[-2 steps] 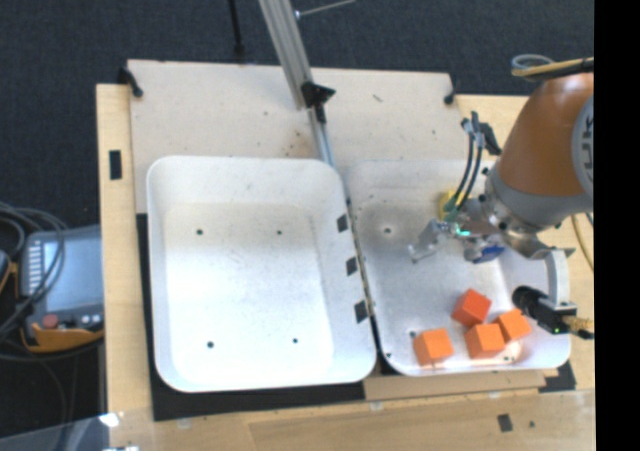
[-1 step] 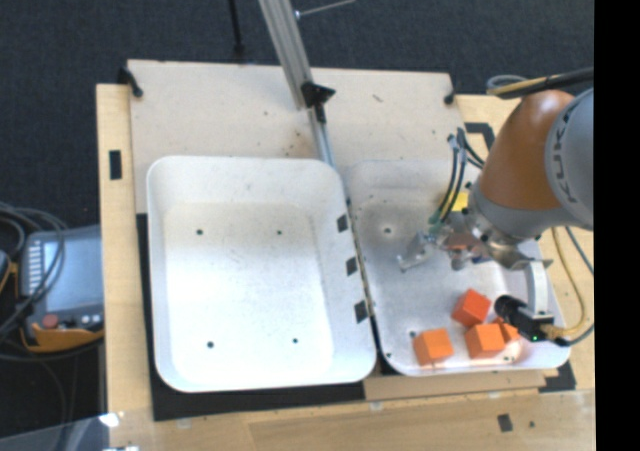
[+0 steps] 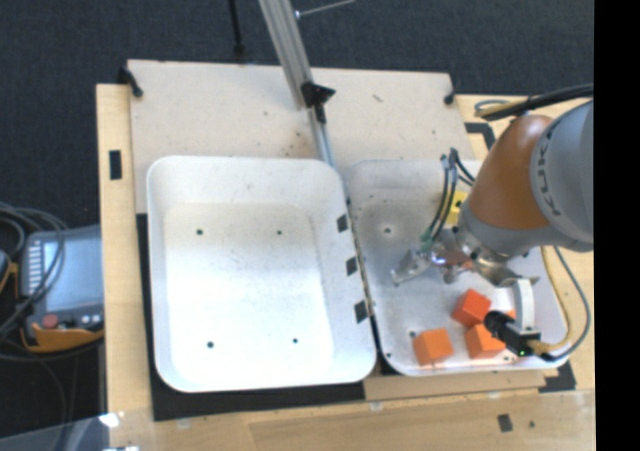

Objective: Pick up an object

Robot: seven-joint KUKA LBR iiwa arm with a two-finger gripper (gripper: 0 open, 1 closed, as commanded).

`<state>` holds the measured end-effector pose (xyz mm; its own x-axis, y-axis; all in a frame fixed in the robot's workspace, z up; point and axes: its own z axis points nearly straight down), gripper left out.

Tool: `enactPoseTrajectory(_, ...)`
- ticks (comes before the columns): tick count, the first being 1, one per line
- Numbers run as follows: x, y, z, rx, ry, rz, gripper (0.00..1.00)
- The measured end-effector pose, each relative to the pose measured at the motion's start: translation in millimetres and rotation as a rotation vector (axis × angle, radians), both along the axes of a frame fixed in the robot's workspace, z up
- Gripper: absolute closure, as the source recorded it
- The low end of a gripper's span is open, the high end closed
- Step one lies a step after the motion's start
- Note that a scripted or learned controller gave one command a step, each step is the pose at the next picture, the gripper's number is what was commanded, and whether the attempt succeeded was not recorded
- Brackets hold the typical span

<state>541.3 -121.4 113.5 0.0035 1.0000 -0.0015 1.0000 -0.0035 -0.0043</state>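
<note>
end effector [image 3: 408,269] seen low over right bin [image 3: 385,189], finger state cannot be told | nothing seen held | three orange blocks lie toward the near-right of it: nearest block [image 3: 470,307] just beside, lower block [image 3: 433,346] nearer the front wall | short shift toward nearest block judged needed

The arm [image 3: 530,179] runs out past the frame's right side and covers the right bin's [image 3: 385,199] far right corner and much of its right wall. A small yellow thing [image 3: 456,204] peeks from behind the wrist, too hidden to name. The gripper [image 3: 412,267] is small and blurred, and 1 of the 3 orange blocks [image 3: 487,341] is partly covered by a black and white fitting [image 3: 512,324].
</note>
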Motion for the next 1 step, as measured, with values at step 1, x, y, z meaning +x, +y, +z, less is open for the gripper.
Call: enactPoseTrajectory(1,0.9,-2.0,-15.6,-0.001,-0.006,-0.001,0.00)
